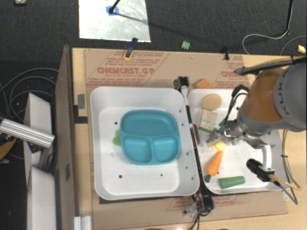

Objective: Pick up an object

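Gripper (214, 139): low over the right bin's (249, 186) left half, finger state impossible to tell
Carrot (214, 163): just below the gripper, slanted toward the bin's front-left corner
Green cylinder (231, 181): along the front edge
Round cookie (211, 101): near the back-left corner
Left bin (103, 128): holds a blue divided plate (149, 136)
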Controlling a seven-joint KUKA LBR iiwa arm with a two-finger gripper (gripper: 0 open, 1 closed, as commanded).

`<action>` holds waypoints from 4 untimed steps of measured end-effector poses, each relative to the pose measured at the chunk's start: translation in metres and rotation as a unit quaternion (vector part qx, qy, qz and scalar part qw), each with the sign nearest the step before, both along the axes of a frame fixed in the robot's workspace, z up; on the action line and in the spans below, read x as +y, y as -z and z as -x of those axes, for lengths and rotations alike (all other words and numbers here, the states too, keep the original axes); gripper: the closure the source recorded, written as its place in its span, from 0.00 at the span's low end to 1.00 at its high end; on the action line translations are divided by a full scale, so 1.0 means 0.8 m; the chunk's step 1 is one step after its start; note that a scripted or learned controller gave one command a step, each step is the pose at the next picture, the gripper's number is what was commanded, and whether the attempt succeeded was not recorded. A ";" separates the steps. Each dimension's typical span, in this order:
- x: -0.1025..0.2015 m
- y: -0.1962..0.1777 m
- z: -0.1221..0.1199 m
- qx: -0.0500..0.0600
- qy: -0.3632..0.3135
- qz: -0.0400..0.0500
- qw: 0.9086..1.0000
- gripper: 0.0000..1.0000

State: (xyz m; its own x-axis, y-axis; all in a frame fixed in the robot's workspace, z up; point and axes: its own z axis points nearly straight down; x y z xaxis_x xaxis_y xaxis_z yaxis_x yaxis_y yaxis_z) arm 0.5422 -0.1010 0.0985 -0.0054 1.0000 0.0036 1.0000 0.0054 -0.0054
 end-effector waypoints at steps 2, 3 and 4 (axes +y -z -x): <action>0.002 0.019 -0.149 -0.004 0.000 0.002 1.000 0.00; 0.006 0.016 -0.159 -0.005 0.000 0.002 1.000 0.00; 0.011 0.016 -0.159 -0.004 0.000 0.002 1.000 0.00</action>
State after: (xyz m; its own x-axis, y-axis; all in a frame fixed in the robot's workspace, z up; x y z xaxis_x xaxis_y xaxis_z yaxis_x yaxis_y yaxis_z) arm 0.6693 -0.0925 0.0854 -0.0057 1.0000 -0.0008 1.0000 0.0057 0.0030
